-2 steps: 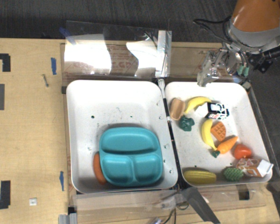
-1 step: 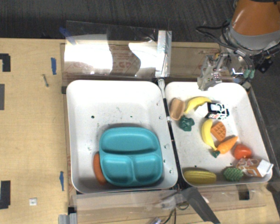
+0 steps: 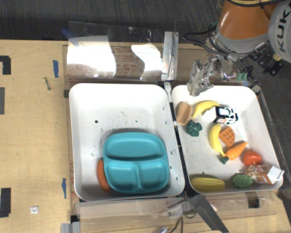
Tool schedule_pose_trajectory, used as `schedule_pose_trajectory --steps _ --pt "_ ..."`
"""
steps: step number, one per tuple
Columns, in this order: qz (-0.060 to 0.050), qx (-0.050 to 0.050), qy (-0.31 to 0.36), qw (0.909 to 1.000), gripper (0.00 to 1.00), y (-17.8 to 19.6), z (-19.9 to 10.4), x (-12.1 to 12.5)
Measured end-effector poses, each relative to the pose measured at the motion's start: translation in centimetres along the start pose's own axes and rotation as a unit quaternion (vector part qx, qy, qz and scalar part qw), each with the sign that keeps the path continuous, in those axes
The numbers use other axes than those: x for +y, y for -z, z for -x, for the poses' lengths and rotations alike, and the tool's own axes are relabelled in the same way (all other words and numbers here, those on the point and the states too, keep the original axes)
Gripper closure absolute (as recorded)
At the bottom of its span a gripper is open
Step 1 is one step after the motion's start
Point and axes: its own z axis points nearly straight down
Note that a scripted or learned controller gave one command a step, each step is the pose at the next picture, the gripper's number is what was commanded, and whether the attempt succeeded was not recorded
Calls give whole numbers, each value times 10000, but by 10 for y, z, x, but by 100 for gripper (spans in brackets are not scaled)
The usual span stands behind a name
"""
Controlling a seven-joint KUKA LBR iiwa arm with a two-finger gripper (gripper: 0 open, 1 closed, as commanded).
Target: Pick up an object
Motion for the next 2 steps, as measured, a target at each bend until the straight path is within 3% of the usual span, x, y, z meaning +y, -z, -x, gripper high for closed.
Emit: schedule_pose_trajectory --steps 1,2 --pt "-24 -49 806 9967 100 43 -7 -37" --pt "1 -6 853 9964 100 11 -79 -13"
